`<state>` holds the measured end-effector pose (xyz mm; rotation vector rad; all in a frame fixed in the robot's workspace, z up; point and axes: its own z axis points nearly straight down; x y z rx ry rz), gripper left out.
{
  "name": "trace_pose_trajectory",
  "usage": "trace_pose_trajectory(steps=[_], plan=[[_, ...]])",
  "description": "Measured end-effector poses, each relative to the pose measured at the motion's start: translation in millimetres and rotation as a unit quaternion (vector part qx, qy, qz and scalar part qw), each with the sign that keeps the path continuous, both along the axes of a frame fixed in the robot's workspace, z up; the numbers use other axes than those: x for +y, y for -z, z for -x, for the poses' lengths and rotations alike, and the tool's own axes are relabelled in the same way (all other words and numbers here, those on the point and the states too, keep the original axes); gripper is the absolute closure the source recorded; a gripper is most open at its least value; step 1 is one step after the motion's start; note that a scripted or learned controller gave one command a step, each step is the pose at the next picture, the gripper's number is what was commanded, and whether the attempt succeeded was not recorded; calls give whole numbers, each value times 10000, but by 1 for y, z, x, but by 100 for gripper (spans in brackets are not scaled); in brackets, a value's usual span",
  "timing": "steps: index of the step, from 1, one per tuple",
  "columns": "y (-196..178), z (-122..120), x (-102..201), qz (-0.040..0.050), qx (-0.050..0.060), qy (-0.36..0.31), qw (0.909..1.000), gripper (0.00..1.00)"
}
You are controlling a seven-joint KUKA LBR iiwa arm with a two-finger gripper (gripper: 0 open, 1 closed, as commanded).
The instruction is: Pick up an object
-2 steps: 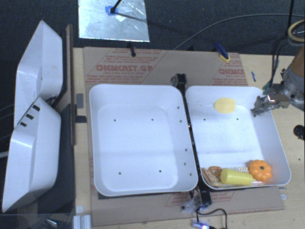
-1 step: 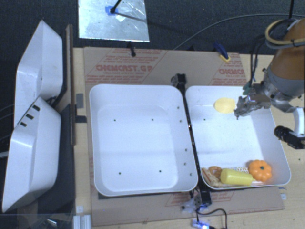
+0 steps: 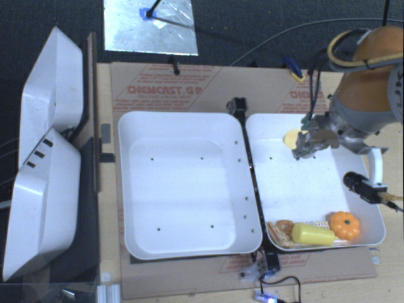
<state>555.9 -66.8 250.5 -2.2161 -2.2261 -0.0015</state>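
Arm (image 3: 366, 81): reaching in from the right, its orange band sitting over the right bin's far corner.
Hand (image 3: 305, 149): hanging over the far part of the right bin (image 3: 315, 188), just beside a pale yellow disc (image 3: 290, 138); whether it is gaping or closed cannot be told, and nothing is showing in its grip.
Disc: lying on the bin floor near the far wall, partly hidden by the hand.
Near wall of right bin: a pumpkin (image 3: 344, 225), a yellow cylinder (image 3: 312, 234) and a brown pastry (image 3: 282, 228) are lying in a row, the cylinder touching both neighbours.
Left bin (image 3: 183, 182): sitting beside the right bin on the table (image 3: 158, 87).
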Motion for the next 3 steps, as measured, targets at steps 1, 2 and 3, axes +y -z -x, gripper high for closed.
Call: trace_pose_trajectory(steps=[1,2,3], plan=[[2,4,43,0,0,3,10000,100],[2,9,102,-3,-2,-6,10000,100],[20,5,150,2,5,1,10000,100]])
